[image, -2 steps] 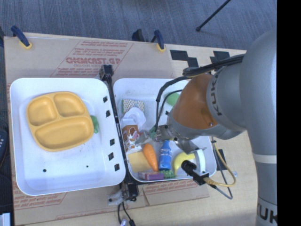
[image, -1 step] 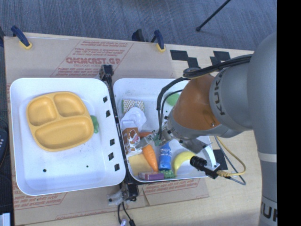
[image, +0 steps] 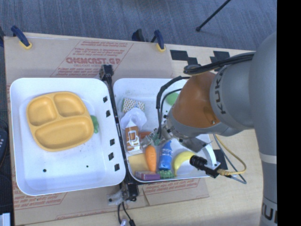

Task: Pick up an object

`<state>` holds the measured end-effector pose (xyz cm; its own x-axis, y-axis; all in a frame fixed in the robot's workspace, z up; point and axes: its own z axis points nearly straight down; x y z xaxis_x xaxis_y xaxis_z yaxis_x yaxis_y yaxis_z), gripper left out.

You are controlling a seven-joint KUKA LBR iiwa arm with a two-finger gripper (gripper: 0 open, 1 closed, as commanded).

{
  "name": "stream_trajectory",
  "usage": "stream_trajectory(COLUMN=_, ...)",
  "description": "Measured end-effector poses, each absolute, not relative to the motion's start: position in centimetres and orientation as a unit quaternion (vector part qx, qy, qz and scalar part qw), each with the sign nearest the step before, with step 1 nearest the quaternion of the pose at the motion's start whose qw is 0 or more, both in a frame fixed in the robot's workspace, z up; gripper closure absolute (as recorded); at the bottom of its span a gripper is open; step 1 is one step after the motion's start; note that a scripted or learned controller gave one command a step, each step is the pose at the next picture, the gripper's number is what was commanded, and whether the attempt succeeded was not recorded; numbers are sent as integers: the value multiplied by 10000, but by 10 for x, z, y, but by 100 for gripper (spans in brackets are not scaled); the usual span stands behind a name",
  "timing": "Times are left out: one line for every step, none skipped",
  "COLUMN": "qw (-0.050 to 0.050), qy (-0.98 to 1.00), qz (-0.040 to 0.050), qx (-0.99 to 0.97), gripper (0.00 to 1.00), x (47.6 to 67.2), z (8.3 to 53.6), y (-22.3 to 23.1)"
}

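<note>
Arm's parked low over the right bin (image: 141,86), right in the clutter

Gripper (image: 157,136) is mostly hidden under the wrist, so can't tell its state. Carrot (image: 150,158) sits just below it, blue bottle (image: 165,157) and banana (image: 182,160) beside it; yellow tray (image: 59,120) well left.

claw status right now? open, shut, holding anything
claw: cannot be told; it is low in the right bin above the carrot.

Even, bright light (slightly soft focus); faint shadows.
</note>
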<state>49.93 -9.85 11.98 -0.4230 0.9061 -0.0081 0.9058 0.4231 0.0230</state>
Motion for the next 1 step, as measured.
stream_trajectory(qw=2, qy=8371, qz=-3, qx=5470, gripper=100, x=477, z=259, y=-95)
